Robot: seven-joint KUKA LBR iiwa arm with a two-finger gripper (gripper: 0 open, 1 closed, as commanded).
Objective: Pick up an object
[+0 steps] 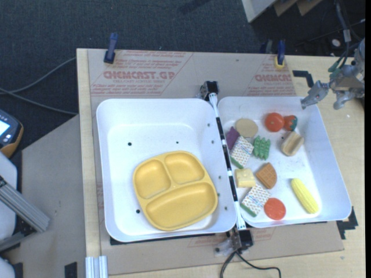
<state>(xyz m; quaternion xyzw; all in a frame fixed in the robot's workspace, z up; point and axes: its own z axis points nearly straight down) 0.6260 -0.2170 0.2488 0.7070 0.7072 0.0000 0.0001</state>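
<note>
Above the far right corner of the right bin, my tool hangs with its fingers spread and nothing between them.

Nothing is picked yet, by my reckoning; the toy food sits loose in that bin, and I hover over its edge so a straight drop stays open. Nearest my tool lies the tomato, with the bread roll just past it; the corn cob lies toward the bin's near side, well apart from me. The left bin carries a yellow divided plate. Behind both bins, the tabletop sheet reads "CHEMCAST GP" in red, mirrored.
</note>
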